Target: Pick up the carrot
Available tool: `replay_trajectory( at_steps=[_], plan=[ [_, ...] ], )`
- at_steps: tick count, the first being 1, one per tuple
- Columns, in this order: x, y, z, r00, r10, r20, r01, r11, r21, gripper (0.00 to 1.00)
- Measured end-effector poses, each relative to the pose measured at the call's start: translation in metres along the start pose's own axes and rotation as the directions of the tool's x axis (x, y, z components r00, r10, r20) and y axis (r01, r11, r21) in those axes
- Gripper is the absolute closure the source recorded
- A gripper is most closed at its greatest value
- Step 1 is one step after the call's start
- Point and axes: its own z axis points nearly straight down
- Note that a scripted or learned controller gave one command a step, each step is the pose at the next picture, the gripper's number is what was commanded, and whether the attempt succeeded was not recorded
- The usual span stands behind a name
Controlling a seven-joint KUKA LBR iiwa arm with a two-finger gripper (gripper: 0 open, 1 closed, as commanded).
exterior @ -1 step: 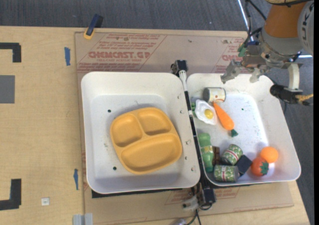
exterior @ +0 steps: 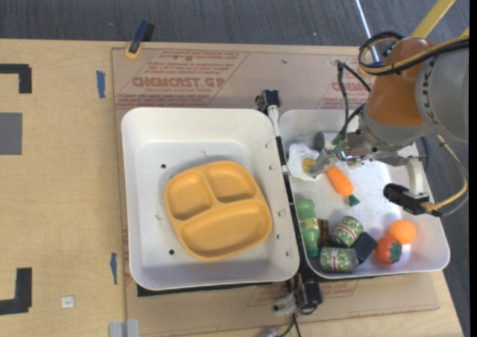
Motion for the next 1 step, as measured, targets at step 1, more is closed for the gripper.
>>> replay_trajectory(
  at_steps=[1],
  plan=[
    [0.0001,0.0008,-0.0075,1.0,0.0,0.0,0.0,1.0,0.001,1.0]
  ],
)
